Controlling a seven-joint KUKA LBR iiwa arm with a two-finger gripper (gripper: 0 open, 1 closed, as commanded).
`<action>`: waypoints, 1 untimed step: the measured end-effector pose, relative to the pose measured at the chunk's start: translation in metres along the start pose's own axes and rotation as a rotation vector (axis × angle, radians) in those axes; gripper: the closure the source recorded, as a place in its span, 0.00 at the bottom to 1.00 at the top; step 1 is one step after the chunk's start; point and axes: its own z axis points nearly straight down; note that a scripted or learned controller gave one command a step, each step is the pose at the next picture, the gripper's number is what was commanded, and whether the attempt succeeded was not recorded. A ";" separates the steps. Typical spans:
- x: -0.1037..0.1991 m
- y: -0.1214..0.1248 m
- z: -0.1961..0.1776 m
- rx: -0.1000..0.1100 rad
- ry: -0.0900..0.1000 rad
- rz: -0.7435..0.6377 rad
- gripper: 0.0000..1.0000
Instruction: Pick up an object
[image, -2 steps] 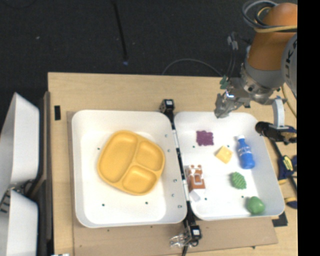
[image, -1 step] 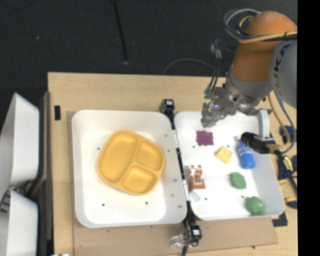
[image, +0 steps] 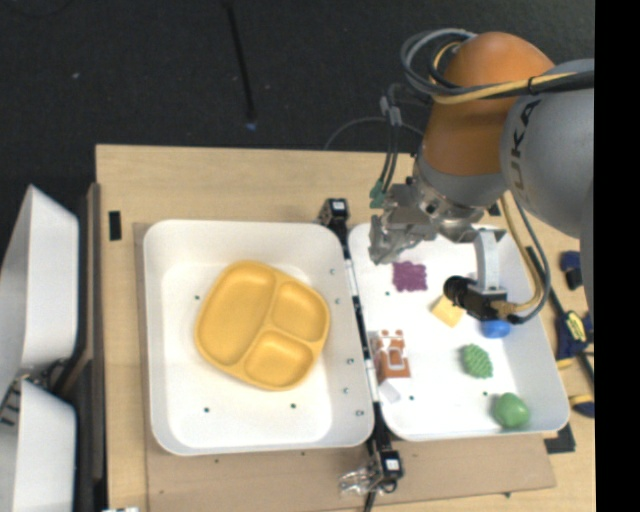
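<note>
Arm (image: 500, 110): grey with an orange band, reaching in from 3 o'clock, its wrist above the far end of the right bin.
Claw (image: 385, 245): hangs at the right bin's 11 o'clock corner, close to the rim shared with the left bin; whether it is spread or pressed together I cannot tell, and nothing shows in its grip.
Right bin (image: 530, 390): white and shallow, carrying all the small objects.
Purple piece (image: 409, 276): just beside the claw at its 4 o'clock, apart from the bin walls.
Yellow block (image: 447, 311): mid-bin, at 4 o'clock from the purple piece, next to a black fitting.
Blue piece (image: 495, 326): small, at 3 o'clock of the yellow block.
Orange-and-white block (image: 391, 354): hard by the bin's 9 o'clock wall, little room on that side.
Green ridged piece (image: 477, 360): open floor all around it.
Green ball (image: 511, 410): near the 5 o'clock corner, close to the near rim.
Left bin (image: 170, 420): white, holding a yellow divided plate (image: 262, 324) at its centre, with bare floor on every side.
Bench (image: 120, 180): pale wood, showing as a margin around both bins.
</note>
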 end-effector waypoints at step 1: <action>0.042 -0.019 0.021 0.002 -0.001 0.001 1.00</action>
